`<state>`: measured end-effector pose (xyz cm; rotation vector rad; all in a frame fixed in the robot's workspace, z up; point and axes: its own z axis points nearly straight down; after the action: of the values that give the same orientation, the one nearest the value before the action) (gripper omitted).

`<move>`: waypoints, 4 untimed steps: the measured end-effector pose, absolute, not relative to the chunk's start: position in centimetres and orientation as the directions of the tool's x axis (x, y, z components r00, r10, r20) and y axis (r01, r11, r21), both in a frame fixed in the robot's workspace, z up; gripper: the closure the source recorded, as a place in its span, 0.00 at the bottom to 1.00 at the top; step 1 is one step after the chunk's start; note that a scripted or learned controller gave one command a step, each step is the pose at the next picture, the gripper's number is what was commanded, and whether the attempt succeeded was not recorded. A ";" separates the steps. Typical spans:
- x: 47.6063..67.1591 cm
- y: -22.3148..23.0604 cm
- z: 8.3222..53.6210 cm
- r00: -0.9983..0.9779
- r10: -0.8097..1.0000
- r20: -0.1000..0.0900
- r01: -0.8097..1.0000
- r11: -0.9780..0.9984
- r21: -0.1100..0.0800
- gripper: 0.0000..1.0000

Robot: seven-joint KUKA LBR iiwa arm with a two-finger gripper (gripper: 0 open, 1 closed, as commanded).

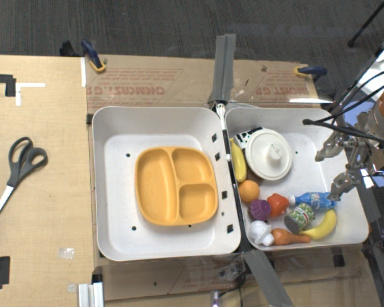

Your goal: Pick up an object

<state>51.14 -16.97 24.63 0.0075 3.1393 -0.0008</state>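
My gripper (333, 169) hangs over the right side of the right bin (294, 121), open, with bare bin floor between its fingers. Just below its lower finger (340, 185) lies a blue bottle (313, 201), close to the fingertip. Around it sit a dark can (298, 218), a yellow banana (322, 226), a carrot (290, 236), a red toy (277, 204), purple grapes (260, 209), an orange (248, 190) and a white garlic (261, 232). A white round lidded dish (271, 153) stands to the gripper's left, with a second banana (238, 160) along the bin's left wall.
The left bin (109, 171) holds an orange divided plate (176, 185). Scissors (18, 166) lie on the bench at far left. Blue clamps (93, 55) pin cardboard behind the bins. Cables and the arm crowd the right edge.
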 end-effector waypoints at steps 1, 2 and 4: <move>51.8 -13.6 10.2 -1.000 -0.024 -0.001 -0.024 1.000 0.000 0.00; 58.7 -10.0 9.5 -0.997 0.079 -0.005 0.079 0.997 0.000 0.00; 57.8 -9.6 9.2 -0.872 0.489 -0.001 0.489 0.872 -0.001 0.00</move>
<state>57.81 -9.61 9.22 0.7931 3.0390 -0.0019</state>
